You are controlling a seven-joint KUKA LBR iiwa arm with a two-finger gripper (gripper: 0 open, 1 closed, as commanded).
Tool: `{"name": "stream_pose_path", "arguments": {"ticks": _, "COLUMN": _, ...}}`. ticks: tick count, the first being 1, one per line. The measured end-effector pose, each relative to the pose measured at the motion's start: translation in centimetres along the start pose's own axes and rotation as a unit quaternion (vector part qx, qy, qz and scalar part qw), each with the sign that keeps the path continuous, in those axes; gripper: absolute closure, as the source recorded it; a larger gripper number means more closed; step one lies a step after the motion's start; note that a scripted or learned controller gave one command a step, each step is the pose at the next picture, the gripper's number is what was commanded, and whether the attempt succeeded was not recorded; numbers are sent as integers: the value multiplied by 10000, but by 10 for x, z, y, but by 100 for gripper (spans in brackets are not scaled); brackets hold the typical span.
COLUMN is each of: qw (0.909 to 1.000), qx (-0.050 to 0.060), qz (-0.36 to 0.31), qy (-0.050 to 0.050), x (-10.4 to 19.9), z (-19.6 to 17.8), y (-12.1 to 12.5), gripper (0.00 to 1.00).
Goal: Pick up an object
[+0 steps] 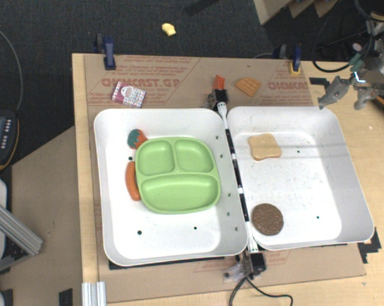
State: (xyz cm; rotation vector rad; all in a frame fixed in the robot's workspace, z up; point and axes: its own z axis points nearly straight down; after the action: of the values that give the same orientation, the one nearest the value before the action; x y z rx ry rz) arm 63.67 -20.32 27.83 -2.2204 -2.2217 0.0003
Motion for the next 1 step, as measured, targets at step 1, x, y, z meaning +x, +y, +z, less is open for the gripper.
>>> {"name": "stream_pose_path", "arguments": {"ticks": 1, "qw": 10000, "qx": 47, "qz": -13, "qy": 21, "x": 32, "z": 97, "y": -9, "gripper": 0}}
